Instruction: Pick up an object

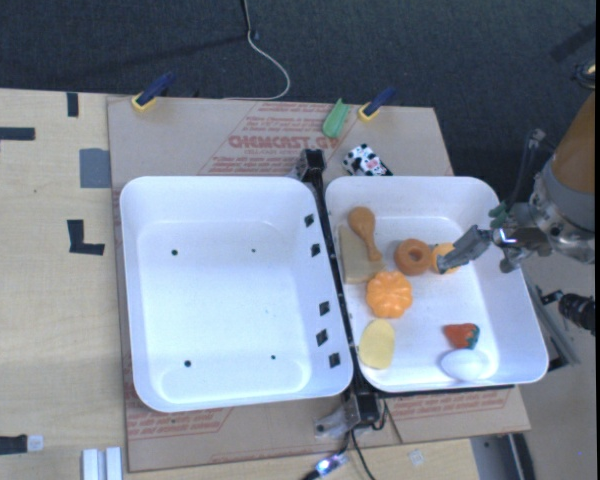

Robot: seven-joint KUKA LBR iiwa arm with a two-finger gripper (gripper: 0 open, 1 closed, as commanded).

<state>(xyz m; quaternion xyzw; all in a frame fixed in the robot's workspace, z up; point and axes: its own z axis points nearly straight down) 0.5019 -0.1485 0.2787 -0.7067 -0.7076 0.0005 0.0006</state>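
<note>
Claw point(450, 259) beside donut point(413, 257), right bin point(510, 298)

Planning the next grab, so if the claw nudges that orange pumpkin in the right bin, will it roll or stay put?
The pumpkin looks round and squat, so it may roll a little, then settle. Its smooth, ribbed skin could slip from the claw. The tan piece beside it might block it.

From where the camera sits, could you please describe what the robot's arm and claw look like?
The arm enters from the right: a rounded grey body with an orange band above the wrist. A dark metal wrist block with small fittings follows, and from it a slim, dark grey claw extends. A thin dark rod or cable stands beside the wrist.
</note>
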